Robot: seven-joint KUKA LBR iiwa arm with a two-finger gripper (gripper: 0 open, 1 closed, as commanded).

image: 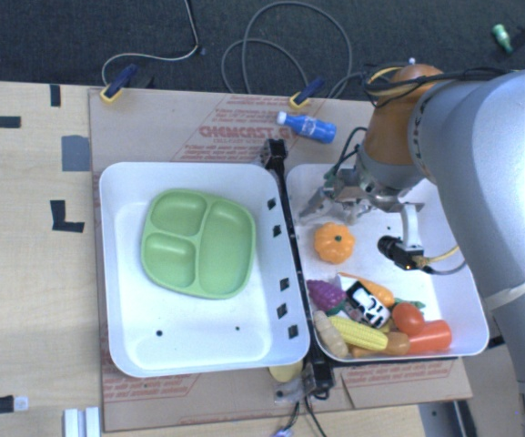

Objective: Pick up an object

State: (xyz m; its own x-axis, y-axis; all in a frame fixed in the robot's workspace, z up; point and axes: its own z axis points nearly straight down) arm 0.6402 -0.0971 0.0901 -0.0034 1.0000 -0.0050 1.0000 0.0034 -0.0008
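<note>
My gripper [338, 209] hangs over the back of the right bin [458, 285], its grey fingers spread open with nothing between them. Just in front of the fingertips sits a small orange pumpkin [333, 242], apart from them. Along the bin's front lie purple grapes [326, 292], a corn cob [359, 334], a black and white piece [368, 305], a red tomato [408, 318] and an orange-red vegetable [430, 336]. The grey arm with its orange band [391, 130] covers the bin's right rear.
In the left bin [121, 280] lies a green divided plate [198, 243]. A blue bottle [307, 127] rests on the cardboard behind the bins. Black clips [280, 244] line the wall between the bins. Cables loop on the dark floor at the back.
</note>
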